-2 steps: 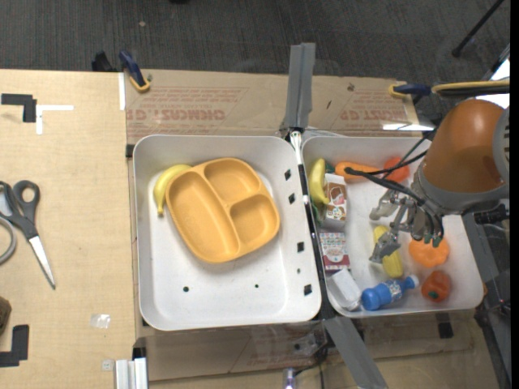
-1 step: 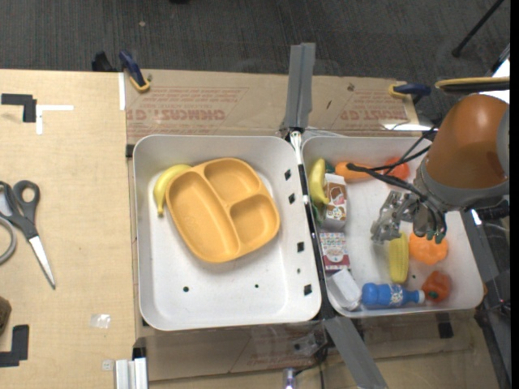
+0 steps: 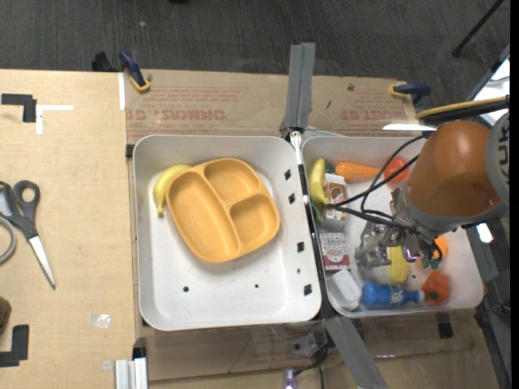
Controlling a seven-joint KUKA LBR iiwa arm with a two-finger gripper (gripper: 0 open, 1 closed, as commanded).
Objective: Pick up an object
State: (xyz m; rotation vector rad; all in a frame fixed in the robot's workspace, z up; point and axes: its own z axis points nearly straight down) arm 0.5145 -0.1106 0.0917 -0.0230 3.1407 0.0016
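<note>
I see the gripper (image 3: 389, 254) low inside the right bin (image 3: 462, 298), among many small things. Whether it is open or closed, I cannot tell. A yellow piece (image 3: 397, 264) lies just under it, a blue bottle (image 3: 391, 296) lies near the front wall, and a carrot (image 3: 358, 169) lies at the back. In the left bin (image 3: 162, 298) I see a yellow divided plate (image 3: 220, 209) with a banana (image 3: 168, 183) touching its left rim.
</note>
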